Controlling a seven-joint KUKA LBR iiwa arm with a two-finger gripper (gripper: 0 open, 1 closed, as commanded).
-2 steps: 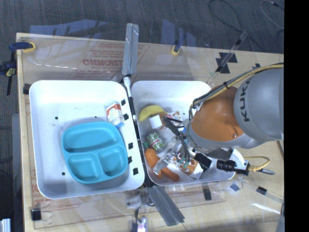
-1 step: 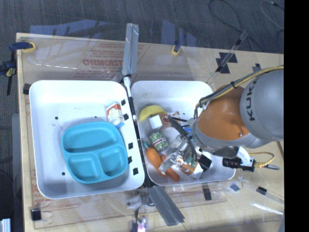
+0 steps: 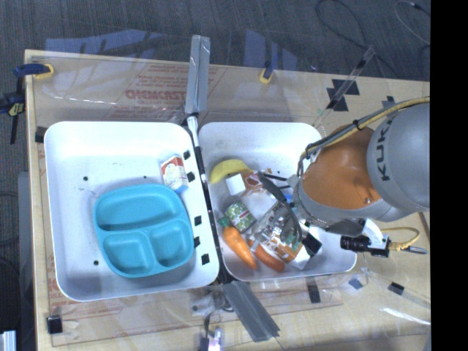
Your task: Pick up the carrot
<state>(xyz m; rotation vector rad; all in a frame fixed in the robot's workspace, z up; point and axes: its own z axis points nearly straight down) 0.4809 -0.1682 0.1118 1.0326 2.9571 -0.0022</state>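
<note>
The smooth, tapered orange carrot lies free near the right bin's near-left corner, among glossy packets. The gripper hangs just right of it; whether it is parted or closed cannot be told.

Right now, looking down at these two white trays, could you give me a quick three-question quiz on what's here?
1. True or false: the carrot lies in the bin with the blue plate.
2. Which lies nearer the far wall of the right bin: A) carrot, B) banana?
3. Fill in: the small red-and-white carton lies in the ___ bin.

Key: 1 false; 2 B; 3 left.
</note>
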